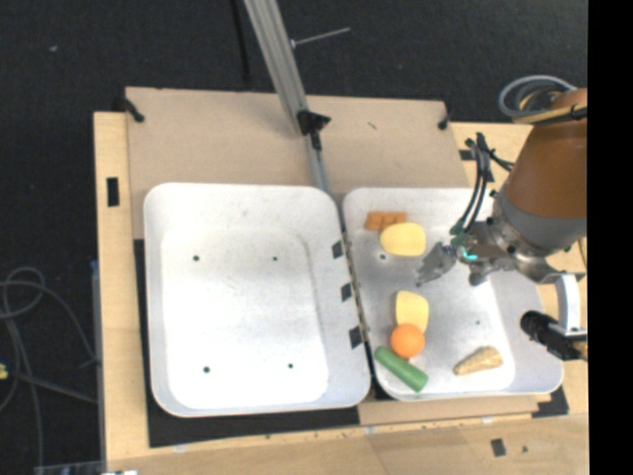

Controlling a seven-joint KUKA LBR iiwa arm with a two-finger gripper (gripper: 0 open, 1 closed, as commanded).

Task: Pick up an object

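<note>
The right bin (514, 300) holds several items. A pale yellow rounded piece (404, 239) lies beside a small orange-brown waffle (385, 221) at the far side. Nearer the front are a yellow block (412, 310), an orange ball (406, 340) touching it, a green cylinder (401, 369) and a tan wedge (479, 361). My gripper (455, 268) hangs over the middle of this bin, just right of the pale yellow piece. It is open, with bare bin floor between its fingers.
The left bin (242, 295) lies alongside, separated by a shared rim with black clips (348, 290). A slanted metal pole (282, 57) rises from behind the bins. The wooden bench (227, 132) surrounds both.
</note>
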